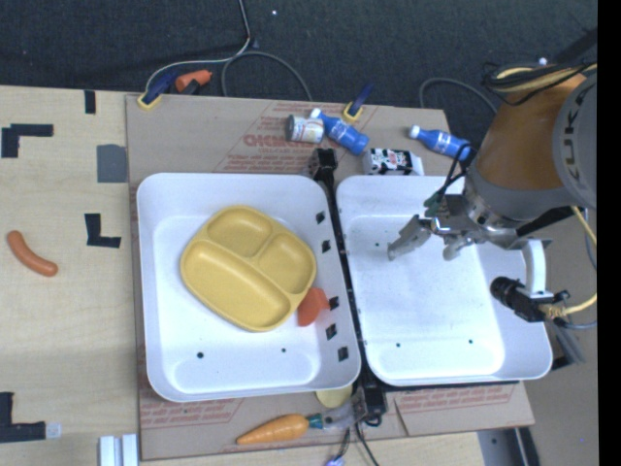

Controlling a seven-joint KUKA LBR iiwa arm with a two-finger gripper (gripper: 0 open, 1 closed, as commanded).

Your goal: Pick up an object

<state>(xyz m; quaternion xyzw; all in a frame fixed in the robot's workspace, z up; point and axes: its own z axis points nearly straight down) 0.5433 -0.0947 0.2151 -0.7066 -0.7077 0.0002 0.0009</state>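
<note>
A yellow divided plate (249, 266) lies in the left bin (165, 260). A small red-orange piece (311, 307) rests against the plate's lower right edge. My gripper (428, 243) hangs over the upper part of the right bin (437, 348), its two grey fingers (407, 240) spread apart with nothing between them. The arm's orange band (529, 134) shows above the wrist at the right.
A toy carrot (274, 429) lies on the cardboard below the bins. A toy sausage (31, 253) sits on the bench at far left. Blue and white clamps (335, 129) and cables stand behind the bins. A black divider (338, 260) runs between the bins.
</note>
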